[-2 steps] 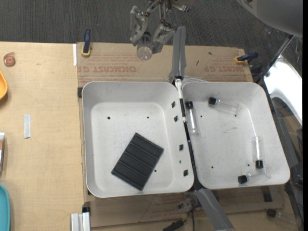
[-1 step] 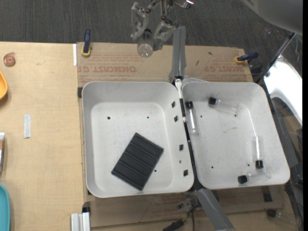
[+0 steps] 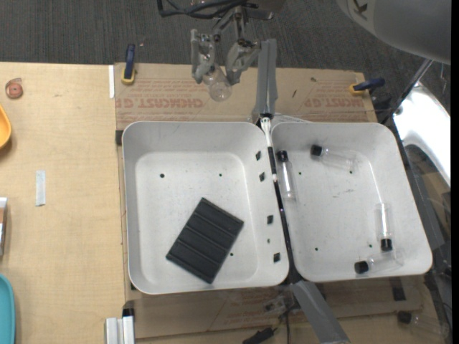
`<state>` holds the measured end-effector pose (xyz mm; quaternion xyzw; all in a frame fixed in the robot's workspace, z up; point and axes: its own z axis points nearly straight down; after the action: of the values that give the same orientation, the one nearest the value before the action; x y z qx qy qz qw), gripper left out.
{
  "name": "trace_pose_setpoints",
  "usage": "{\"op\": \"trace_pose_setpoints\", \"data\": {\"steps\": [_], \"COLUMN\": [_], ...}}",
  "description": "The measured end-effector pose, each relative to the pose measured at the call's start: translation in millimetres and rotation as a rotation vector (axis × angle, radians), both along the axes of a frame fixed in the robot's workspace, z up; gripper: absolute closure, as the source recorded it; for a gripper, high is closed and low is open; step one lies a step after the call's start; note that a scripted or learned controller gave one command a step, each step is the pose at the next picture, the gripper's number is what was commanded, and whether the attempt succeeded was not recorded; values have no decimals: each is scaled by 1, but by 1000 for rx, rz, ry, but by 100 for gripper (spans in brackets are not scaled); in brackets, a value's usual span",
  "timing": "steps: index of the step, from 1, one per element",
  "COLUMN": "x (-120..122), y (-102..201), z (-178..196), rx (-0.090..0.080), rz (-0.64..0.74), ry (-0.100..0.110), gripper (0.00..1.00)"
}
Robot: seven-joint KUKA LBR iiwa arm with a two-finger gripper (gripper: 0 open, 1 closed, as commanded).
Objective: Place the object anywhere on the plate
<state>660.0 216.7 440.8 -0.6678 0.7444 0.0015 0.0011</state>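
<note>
Black ribbed plate (image 3: 206, 239) lies flat, low in left bin (image 3: 143, 145). Gripper (image 3: 219, 69) hangs beyond the bin's far rim, fingers pinching a clear tube (image 3: 219, 88) upright. Carry step, I judge. Next: bring tube over plate, lower, release.

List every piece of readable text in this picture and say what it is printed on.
"CHEMCEST.GF", red print seen upside down on the brown cardboard sheet behind the two white bins; the last letters are uncertain.
"KU", dark letters cut off by the frame edge, on the grey arm housing at top right.
Nothing else carries legible text.
</note>
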Motion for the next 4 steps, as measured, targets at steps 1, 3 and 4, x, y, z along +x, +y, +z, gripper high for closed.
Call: {"op": "trace_pose_setpoints", "data": {"steps": [1,3,4], "x": [2,5,7], "y": [-1,-3,-5], "z": [9,26,34], "rx": [5,15,20], "rz": [-7,-21,-28], "ry": [-2,-6,-7], "gripper": [100,100,100]}}
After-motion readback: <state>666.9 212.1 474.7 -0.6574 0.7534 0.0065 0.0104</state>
